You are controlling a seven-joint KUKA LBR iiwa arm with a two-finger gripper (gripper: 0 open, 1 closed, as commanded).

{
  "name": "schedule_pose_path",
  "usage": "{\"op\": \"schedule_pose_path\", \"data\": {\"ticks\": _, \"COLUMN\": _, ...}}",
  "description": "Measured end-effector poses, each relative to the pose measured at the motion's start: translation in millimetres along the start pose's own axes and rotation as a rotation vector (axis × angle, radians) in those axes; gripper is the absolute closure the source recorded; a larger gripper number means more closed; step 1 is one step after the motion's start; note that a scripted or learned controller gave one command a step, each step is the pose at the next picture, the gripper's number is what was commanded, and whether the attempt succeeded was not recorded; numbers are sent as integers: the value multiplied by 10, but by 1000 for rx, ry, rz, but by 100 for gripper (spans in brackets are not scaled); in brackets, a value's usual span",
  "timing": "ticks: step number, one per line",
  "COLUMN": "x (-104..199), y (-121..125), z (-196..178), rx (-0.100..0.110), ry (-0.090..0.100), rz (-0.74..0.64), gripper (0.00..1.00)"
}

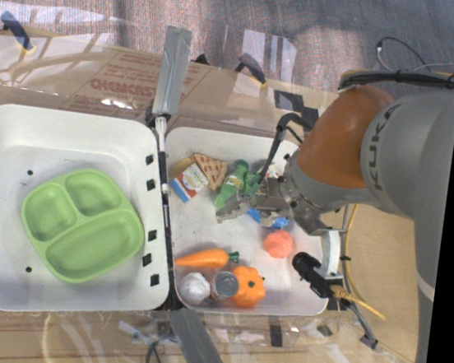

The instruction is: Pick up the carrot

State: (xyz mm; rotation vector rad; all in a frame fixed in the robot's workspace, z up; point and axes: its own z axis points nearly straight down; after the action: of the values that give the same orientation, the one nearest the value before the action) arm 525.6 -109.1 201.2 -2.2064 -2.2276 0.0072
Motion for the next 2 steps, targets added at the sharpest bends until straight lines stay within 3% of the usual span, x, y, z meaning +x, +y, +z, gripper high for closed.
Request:
{"op": "schedule_pose_path", "data": {"ticks": 1, "x": -300, "y": -399, "z": 917, "rx": -18, "ry": -2, "rz": -47, "gripper": 0}}
{"op": "schedule_pose_path", "data": {"ticks": 2, "x": -1019, "y": -493, "z": 468, "rx": -5, "ry": -1, "rz": 30, "gripper": 0}}
